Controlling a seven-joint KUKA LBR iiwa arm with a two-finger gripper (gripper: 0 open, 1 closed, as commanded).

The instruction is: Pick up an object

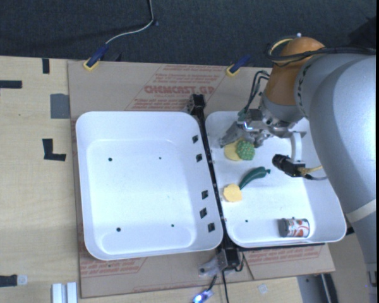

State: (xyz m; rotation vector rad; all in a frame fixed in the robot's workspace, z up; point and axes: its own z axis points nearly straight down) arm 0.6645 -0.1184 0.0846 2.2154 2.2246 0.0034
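My gripper (243, 137) hangs low over the back left part of the right bin (322, 201), open, its two grey fingers spread. A bumpy green ball (245, 149) lies just below the fingertips, touching a small yellow piece (231, 152) on its left. I cannot tell whether the fingers touch the ball. Nearer the front lie a dark green pepper-like object (254, 175) and a yellow lump (232, 193). A red and white can (295, 227) lies on its side at the front right.
The left bin (139, 182) stands beside the right one, with a black divider (205, 169) between them. The bulky grey arm (341, 125) covers the right bin's far right side. A black cable part (285, 165) hangs near the pepper-like object.
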